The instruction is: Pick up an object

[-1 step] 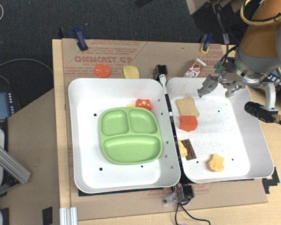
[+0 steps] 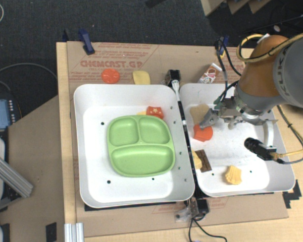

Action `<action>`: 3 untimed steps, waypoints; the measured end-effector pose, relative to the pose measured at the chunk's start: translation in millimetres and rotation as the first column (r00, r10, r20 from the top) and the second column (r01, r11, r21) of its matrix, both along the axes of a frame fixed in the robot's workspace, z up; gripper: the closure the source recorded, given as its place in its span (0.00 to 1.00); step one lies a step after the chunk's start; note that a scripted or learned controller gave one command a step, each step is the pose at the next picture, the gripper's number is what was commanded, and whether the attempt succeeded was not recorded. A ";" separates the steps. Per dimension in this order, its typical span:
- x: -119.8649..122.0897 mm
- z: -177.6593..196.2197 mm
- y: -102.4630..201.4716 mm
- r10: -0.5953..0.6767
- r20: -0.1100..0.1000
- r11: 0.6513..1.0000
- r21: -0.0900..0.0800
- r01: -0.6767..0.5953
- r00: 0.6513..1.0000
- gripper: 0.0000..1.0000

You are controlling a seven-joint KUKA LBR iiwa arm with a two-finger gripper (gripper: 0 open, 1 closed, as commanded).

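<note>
In the right bin my gripper hangs low over the left part, its tip pointing down and to the left. Just below that tip lies a red-orange object; I cannot tell whether they touch. Beside the gripper, toward the bin's back left corner, rests a tan piece. Nearer the front lie a brown bar and a yellow object. Nothing shows held in the gripper.
The left bin holds a green divided plate, with a small red item at the plate's far edge. Behind the bins, on the cardboard, lie an orange disc, a pale yellow piece and a small packet.
</note>
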State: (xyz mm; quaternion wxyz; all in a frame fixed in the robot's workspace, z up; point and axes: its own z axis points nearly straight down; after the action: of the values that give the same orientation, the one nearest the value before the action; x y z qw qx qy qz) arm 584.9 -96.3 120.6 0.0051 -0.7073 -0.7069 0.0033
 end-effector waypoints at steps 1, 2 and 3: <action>4.4 -32.0 6.2 0.001 0.017 1.000 0.004 -0.001 1.000 0.00; 7.1 -17.9 5.1 0.000 0.029 1.000 -0.002 0.000 1.000 1.00; -1.1 63.5 -138.1 -0.010 0.022 1.000 -0.014 0.011 1.000 1.00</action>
State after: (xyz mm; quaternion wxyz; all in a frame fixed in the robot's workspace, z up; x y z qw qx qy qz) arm 583.8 -234.5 184.1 -0.0074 -0.7110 -0.7031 0.0005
